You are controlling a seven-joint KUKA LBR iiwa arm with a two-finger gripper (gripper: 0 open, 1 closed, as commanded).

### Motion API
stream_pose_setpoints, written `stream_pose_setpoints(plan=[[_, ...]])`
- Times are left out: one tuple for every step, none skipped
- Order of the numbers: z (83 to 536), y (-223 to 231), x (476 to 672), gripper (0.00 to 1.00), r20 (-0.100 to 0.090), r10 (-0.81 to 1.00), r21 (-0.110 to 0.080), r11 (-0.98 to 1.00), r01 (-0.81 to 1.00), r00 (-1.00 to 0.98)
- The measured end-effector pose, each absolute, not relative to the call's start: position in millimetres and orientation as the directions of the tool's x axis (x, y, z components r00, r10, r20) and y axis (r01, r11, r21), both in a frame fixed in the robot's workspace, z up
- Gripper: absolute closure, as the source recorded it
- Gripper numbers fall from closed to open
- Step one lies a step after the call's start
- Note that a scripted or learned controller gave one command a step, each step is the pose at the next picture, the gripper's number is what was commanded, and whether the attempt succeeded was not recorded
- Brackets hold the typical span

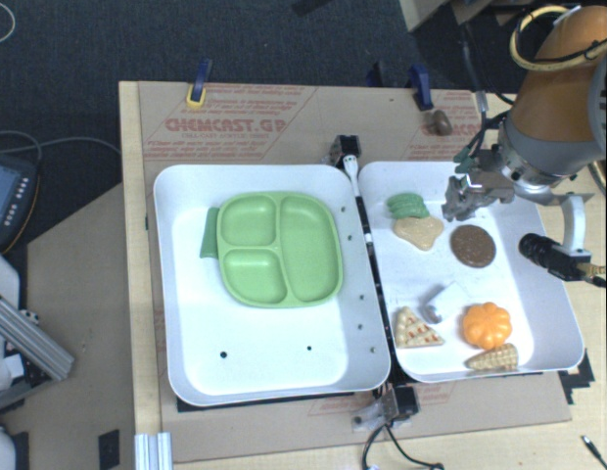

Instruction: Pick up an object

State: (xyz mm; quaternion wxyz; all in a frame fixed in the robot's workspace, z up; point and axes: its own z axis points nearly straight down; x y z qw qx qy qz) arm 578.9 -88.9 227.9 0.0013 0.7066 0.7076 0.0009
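Note:
My gripper hangs over the upper part of the right bin, just right of a green leafy piece and a tan cookie-like piece. A brown round disc lies just below the gripper. Lower in the same bin sit a small grey piece, a waffle-patterned wedge, an orange pumpkin and a tan cone. Nothing is visible between the fingers.
The left bin holds a green divided plate. A black clip sits at the top of the seam between the bins. The arm's orange and grey body looms over the bench's right rear corner.

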Motion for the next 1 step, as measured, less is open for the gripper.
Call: stream_pose_setpoints(plan=[[234.4, -84.2, 565.8, 1.0, 0.002, 1.0, -0.002, 0.001, 1.0, -0.001]])
